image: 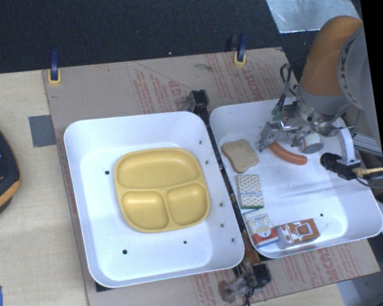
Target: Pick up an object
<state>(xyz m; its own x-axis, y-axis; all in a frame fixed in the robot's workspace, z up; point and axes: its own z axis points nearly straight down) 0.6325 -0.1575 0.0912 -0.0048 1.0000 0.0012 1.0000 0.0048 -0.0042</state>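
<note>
One hot dog (291, 156) is lying in the right bin (352, 228) (toward the frame's right), just beside the gripper (272, 136), whose open fingers are gripping nothing.

Bare floor of right bin (325, 189) beside sausage (288, 155), boxes (251, 191).

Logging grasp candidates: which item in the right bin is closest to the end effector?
The orange hot dog. It lies right by the end effector, at the bin's far side. The bread slice is farther left, and the packets and carton lie nearer the camera.
</note>
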